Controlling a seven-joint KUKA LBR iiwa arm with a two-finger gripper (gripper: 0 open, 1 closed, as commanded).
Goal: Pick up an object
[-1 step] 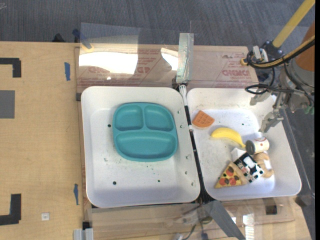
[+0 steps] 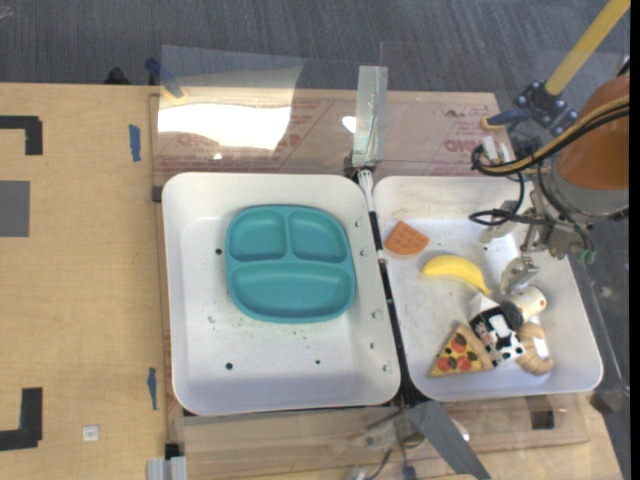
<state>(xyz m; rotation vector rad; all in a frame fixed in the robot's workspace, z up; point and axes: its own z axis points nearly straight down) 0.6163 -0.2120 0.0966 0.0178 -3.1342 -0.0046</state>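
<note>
Several toys crowd the right bin (image 2: 590,363): nearest, a pizza slice (image 2: 460,353), beyond it the banana (image 2: 455,269), likely targets. Just right of the banana hangs the hand (image 2: 520,273), seemingly poised to grab; its grip I cannot tell.

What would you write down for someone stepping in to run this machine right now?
Gripper: low over the right bin, above the toys; nothing seen held.
Right bin: banana, orange chip-like piece, pizza slice, black-and-white toy, small tan pieces by it.
Left bin: a teal divided plate.
Done: arm is over the toys.
Left: grasp one object and lift it clear.
</note>
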